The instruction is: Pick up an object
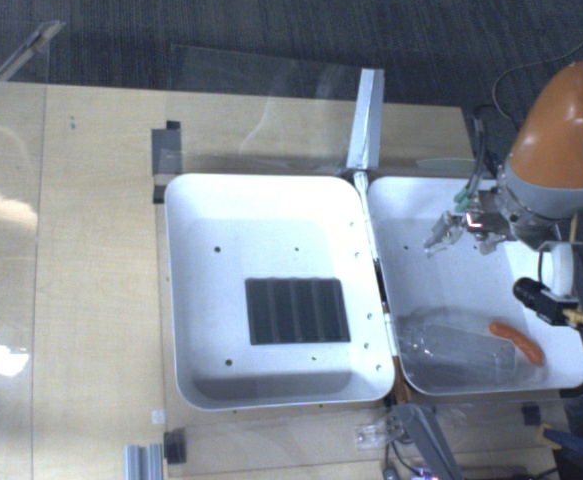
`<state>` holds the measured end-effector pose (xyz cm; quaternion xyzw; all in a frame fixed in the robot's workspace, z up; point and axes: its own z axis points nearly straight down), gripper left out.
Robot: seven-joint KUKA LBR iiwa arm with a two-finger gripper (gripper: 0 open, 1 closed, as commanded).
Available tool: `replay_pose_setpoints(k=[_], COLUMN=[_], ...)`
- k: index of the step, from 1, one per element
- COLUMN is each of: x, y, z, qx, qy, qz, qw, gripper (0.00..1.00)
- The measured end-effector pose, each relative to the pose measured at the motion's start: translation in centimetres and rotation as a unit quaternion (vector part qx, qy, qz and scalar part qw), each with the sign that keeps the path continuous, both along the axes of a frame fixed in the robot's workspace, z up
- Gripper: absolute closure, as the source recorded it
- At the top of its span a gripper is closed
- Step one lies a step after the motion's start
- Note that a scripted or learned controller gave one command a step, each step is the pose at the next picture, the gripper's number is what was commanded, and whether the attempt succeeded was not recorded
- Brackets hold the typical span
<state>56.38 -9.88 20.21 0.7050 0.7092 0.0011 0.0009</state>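
The orange object (517, 341) lies at the near edge of the right bin (408, 230) beside a clear bottle (456, 344); farther back the gripper (458, 230) hovers, spread and empty, so approach and descent remain.

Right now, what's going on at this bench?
A grey and orange arm reaches in from the right, its gripper over the right bin, with nothing between its fingers. A clear plastic bottle and an orange object lie at that bin's near end. The left bin holds a dark ridged block.
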Motion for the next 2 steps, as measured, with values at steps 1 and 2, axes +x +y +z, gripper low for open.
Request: replay_pose_setpoints(k=[1,2], x=[-7.4,-7.2], y=[-6.2,-10.1], z=[1.5,-11.3], qx=[-0.001,-0.0017], qy=[-0.001,-0.006], qz=[0.044,-0.046], qw=[0.999,0.9989], gripper=[0.0,0.0])
